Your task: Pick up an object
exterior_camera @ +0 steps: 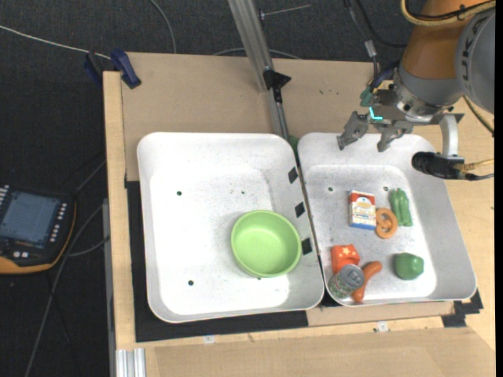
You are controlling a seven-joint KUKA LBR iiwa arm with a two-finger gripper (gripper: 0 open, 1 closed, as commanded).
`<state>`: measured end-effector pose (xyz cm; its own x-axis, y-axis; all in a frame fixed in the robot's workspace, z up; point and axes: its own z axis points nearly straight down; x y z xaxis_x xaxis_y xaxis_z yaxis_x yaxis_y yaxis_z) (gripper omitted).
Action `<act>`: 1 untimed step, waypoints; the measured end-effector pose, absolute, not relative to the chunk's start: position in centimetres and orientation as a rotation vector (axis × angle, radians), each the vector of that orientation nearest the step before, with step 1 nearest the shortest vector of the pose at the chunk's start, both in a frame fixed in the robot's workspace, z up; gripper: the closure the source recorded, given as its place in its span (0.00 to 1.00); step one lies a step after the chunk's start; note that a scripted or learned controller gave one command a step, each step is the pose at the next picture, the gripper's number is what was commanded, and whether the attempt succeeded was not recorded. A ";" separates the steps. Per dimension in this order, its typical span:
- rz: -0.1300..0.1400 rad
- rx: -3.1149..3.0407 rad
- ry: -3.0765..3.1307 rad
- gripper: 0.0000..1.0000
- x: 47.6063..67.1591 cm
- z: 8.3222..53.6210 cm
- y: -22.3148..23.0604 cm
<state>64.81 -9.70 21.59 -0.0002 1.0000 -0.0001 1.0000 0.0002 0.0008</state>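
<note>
My hand point(369, 138) hangs open and empty over the right bin's point(448, 210) upper edge. The small red-and-white carton point(362, 210) lies mid-bin, just beside the orange ring point(385, 223); I should descend straight, straddling only the carton.

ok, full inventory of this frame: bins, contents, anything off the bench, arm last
shallow white plastic bins: 2, white, side by side on the bench
round light-green plastic bowl: 1, green, left bin, near its right wall
small red-and-white carton: 1, right bin, middle
orange ring-shaped toy: 1, orange, right of the carton
long dark-green pepper-like toy: 1, green, beside the ring
round green toy: 1, green, right bin, front right
small orange-red block: 1, right bin, front
grey round-topped object: 1, front edge, beside an orange carrot-like toy
handheld pendant with a screen: 1, on the floor at the left
arm's hand: 1, grey, open, above the right bin's back rim
</note>
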 end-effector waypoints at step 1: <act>0.001 2.221 2.221 0.00 64.8 21.6 -9.7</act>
<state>64.81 -9.70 21.58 -0.0002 1.0000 -0.0001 1.0000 0.0002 0.0007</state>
